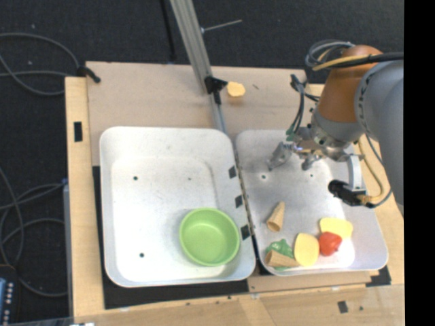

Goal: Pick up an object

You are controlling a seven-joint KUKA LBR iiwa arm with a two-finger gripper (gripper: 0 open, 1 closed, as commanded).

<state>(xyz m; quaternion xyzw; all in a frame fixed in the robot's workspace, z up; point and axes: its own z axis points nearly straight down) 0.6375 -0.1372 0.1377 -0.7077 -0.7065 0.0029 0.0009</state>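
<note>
Overhead, hovering over the upper part of the right bin [306, 182] with gripper [293, 153] fingers looking parted and nothing between them, so lifting apparently yet to begin. Lying well apart from it along the bin's near edge: a tan cone [274, 216], a second cone [277, 255] beside green leaves, two yellow pieces [307, 248] and a red piece [329, 243]. Leaving open floor between gripper and cluster, though crowding near the rim; sitting alone in the left bin [136, 182], a green bowl [209, 236].

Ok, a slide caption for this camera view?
Arm's tool hovers over the right bin, above toy foods clustered near its front; green bowl sits in the left bin.
</note>
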